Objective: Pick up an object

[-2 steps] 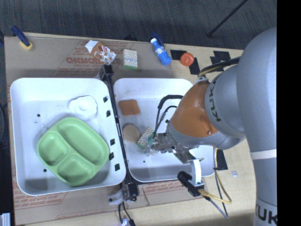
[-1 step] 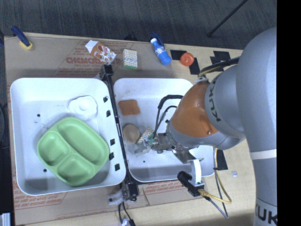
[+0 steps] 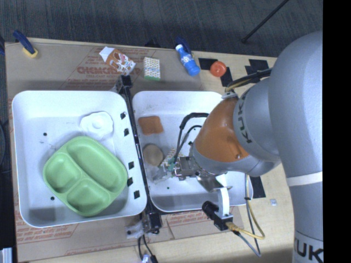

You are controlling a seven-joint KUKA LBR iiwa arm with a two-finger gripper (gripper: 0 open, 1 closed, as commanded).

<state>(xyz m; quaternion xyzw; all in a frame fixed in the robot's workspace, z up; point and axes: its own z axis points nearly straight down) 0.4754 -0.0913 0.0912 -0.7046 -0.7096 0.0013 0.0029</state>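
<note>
The right bin holds an orange-brown slab like a piece of toast and, below it, a tan round piece. My gripper is low inside this bin, right beside the tan piece on its lower right, with a pale greyish thing close under it. The arm's orange band and grey body cover the bin's right half. In the left bin lie a green divided plate and a white egg-like item.
Behind the bins, on the cardboard, lie a blue bottle, an orange cap, a snack packet and a small box. A blue clamp sits at the far left corner. Cables hang at the front edge.
</note>
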